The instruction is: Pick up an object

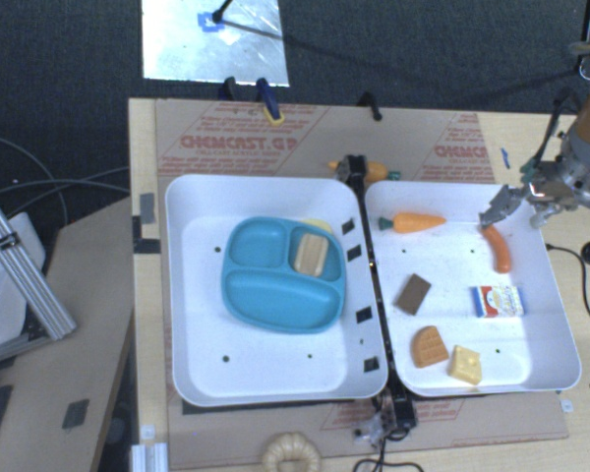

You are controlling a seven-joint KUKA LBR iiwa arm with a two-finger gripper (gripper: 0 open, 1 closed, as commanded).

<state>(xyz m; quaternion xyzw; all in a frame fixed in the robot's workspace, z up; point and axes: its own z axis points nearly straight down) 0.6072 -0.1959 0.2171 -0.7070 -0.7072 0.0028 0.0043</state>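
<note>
The grey arm's two-finger gripper (511,207) hangs over the far right corner of the right-hand shallow white plastic bin (560,337). Its fingers stand apart with nothing between them. The nearest thing to take is the orange-red sausage-shaped toy (500,248), lying just below and beside the fingertips. To grasp it well, I'd say the fingers should come down astride its narrow width, not along its length, and stay off the bin wall close by.

Going down in size from there: well to the gripper's left sits the blue divided plastic tray (275,293) in the other bin, carrying a tan bread-like slice (311,255). Nearer, to its left, is an orange toy carrot (418,222). Below it lie a small blue-and-white carton (498,301), a brown square block (413,293), a tan cracker-like piece (430,346) and a pale yellow cheese-like wedge (465,364).

The arm is cut off at the picture's right, and I cannot tell how high the fingertips are above the bin floor.
</note>
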